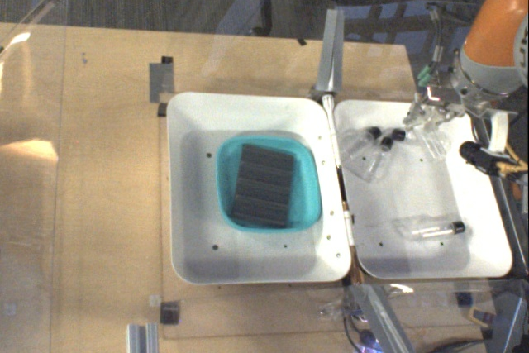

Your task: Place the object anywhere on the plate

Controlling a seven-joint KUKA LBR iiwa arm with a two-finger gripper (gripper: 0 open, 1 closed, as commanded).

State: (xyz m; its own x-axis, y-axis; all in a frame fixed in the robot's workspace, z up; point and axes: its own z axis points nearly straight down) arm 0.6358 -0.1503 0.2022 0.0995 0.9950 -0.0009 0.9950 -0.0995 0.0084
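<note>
A turquoise plate [307, 178] sits in the middle of the left bin [190, 178]. A dark grey ribbed block [263, 184] lies flat on the plate, a little tilted, with nothing touching it. My gripper [431, 113] hangs over the far part of the right bin [479, 211], well to the right of the plate and apart from the block. The orange band of the arm [496, 21] shows above it at the right edge.
In the right bin lie clear vials with black caps: two [374, 146] near the far left corner, just left of the gripper, and one [430, 229] toward the front. A metal post [329, 54] stands behind the gap between the bins.
</note>
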